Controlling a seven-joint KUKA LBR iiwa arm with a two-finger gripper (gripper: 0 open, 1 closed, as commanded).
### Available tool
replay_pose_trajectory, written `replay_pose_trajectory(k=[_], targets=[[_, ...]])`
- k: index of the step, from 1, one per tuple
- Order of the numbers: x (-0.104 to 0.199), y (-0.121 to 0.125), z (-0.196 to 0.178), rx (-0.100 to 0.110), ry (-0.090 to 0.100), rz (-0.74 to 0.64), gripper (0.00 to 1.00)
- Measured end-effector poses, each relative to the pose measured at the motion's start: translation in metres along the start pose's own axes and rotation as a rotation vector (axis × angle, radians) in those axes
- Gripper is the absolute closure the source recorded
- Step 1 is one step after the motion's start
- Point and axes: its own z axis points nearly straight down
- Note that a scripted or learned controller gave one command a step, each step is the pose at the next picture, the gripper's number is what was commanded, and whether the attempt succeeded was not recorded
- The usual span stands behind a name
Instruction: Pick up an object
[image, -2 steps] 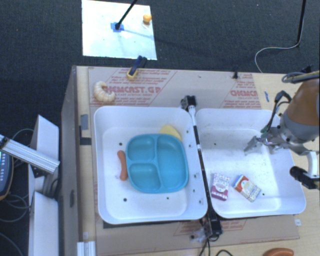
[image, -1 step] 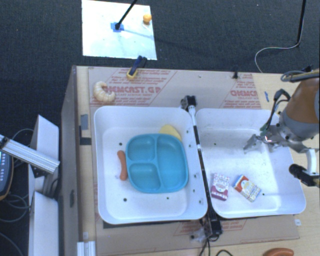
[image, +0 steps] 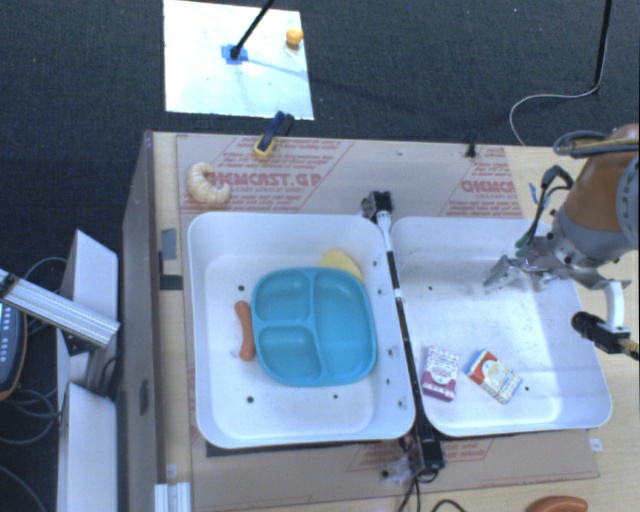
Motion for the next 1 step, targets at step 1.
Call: replay_pose_trajectory(k=[1], targets=[[0.0284,-0.0174,-0.0395,-0.001,0.001,0.000,0.00]])
